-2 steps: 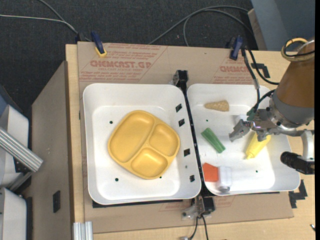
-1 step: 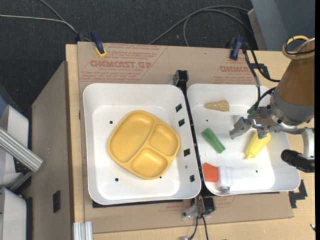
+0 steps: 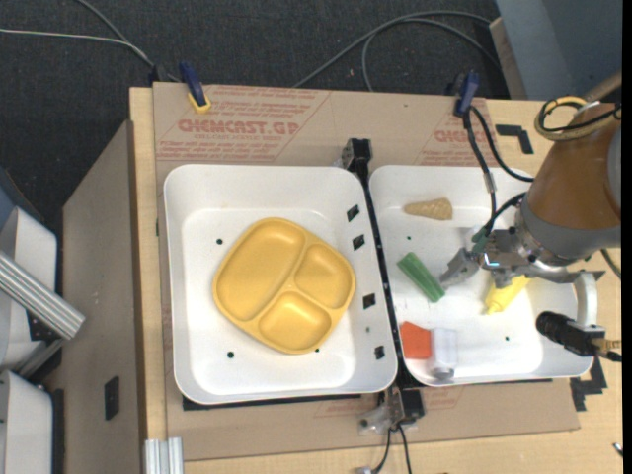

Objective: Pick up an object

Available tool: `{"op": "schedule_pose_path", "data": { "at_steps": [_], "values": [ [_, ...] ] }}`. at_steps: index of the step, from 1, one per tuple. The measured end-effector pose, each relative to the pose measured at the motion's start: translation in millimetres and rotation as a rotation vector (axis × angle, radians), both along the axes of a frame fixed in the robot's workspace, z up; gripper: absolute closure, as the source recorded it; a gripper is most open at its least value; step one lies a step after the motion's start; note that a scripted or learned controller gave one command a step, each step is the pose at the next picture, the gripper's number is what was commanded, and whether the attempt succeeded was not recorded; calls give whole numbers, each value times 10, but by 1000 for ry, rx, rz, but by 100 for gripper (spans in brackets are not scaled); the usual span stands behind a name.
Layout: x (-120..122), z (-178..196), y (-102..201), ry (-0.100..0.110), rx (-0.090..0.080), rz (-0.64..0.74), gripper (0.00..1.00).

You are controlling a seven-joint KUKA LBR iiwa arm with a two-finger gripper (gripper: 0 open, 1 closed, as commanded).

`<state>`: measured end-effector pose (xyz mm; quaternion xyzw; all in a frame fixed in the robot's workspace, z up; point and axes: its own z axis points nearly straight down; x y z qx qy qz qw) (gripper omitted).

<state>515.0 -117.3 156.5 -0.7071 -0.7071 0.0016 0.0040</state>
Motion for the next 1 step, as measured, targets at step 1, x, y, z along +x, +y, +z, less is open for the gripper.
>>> {"op": "schedule_pose_path", "data": {
  "at_steps": [1],
  "values": [
    [12, -436, 24, 0, 0, 0, 0]
  ]
}}
